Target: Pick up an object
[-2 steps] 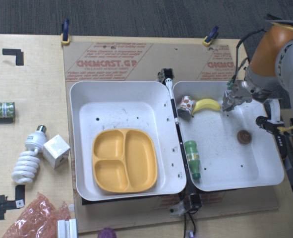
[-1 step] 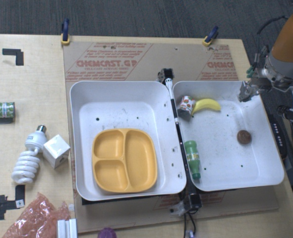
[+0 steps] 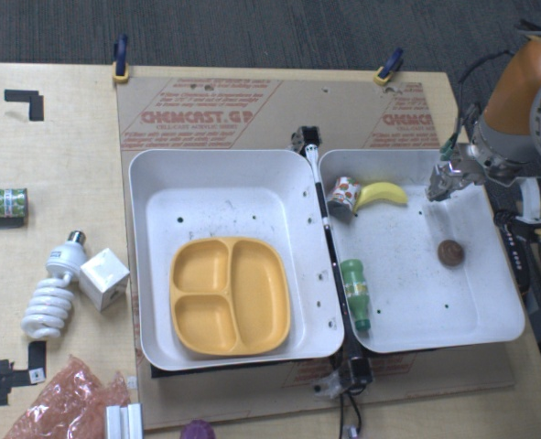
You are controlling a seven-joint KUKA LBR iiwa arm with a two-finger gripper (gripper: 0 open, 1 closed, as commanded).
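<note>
Right bin (image 3: 490, 323): banana (image 3: 382, 194), green bottle (image 3: 354, 293); gripper (image 3: 442, 183) above rim

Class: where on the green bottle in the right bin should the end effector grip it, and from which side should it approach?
Grip the green bottle across its middle, coming from above. It lies flat, lengthwise along the right bin's left wall, so a sideways approach looks blocked there; fingers should probably straddle its narrow width.

gripper (image 3: 441, 183) hovers over right bin (image 3: 490, 323) near banana (image 3: 382, 194); yellow tray (image 3: 231, 295) in left bin (image 3: 151, 245).
</note>
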